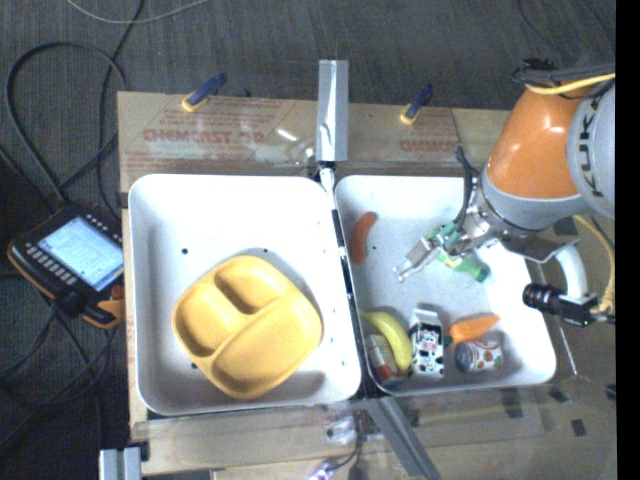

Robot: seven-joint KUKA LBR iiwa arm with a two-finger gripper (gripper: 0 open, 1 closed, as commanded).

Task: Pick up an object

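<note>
Bins: two shallow white ones side by side on the surface, the left bin (150, 268) and the right bin (400, 193).
Left bin holds: one thing, a yellow divided plate (247, 323), sitting toward the near side.
Right bin holds: six things that I can count.
Sausage: one reddish sausage (362, 235) close to the wall shared with the left bin, lying alone.
Banana: one banana (392, 336) in the near left corner, curved over a small reddish item I can't make out.
Carton: one small milk carton (428, 344) with black spots, just beside the banana.
Carrot: one orange carrot (474, 325), lying across the top of the can.
Can: one can (480, 355) with a red label, near the right corner.
Green object: one green object (468, 263) under the wrist of the arm.
Arm: one, reaching in from the right over the right bin.
Hand: one hand (425, 256), low over the middle of the right bin beside the green object; whether it is spread or pressed together I cannot tell.
</note>
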